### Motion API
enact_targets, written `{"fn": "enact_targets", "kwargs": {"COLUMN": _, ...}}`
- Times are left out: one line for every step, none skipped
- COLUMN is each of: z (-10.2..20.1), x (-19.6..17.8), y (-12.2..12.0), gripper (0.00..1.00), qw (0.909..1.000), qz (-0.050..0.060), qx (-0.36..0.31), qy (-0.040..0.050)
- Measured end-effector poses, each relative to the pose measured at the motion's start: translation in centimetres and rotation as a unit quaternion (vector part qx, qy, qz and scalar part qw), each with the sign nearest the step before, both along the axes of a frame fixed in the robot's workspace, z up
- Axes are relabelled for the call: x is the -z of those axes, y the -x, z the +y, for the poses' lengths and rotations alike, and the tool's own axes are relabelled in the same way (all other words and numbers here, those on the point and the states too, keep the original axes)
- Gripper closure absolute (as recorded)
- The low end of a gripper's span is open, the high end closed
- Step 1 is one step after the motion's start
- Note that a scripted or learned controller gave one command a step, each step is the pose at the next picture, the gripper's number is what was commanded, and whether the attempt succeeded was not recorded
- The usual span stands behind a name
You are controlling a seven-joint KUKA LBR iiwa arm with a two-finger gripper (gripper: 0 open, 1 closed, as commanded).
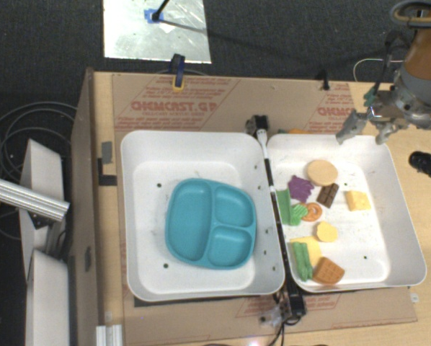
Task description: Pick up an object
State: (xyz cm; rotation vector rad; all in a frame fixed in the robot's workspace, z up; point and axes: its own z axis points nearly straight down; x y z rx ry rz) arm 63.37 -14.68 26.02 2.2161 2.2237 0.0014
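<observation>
End effector (365,128): hanging above the far right corner of the right bin (388,193), its two fingers (347,129) spreading apart with nothing between them; the grey arm with its orange band (424,60) is reaching in from the right.

Left bin (140,215): carrying one teal divided plate (210,222), sitting a little right of centre, its compartments facing up.

Right bin: carrying a cluster of toy food pieces lying towards its left half, well clear of the end effector. Round tan disc (321,171) lying farthest back; purple piece (300,187) just beside it on the left; dark brown bar (327,194) lying tilted below the disc; yellow wedge (357,200) sitting apart to the right. Green strip (284,206) lying along the left wall, an orange ring-shaped piece (313,211) next to it. Yellow round piece (326,232) resting nearer the middle. Orange waffle-like square (328,271) lying at the near edge, beside another green strip (301,260).

Desk (223,99): covered with printed brown cardboard, bearing both bins side by side.
</observation>
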Motion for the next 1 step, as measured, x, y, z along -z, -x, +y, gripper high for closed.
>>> {"fn": "enact_targets", "kwargs": {"z": 6.72, "x": 10.92, "y": 5.72, "gripper": 0.0, "qw": 1.0, "qz": 0.007, "qx": -0.003, "qy": -0.0032}}
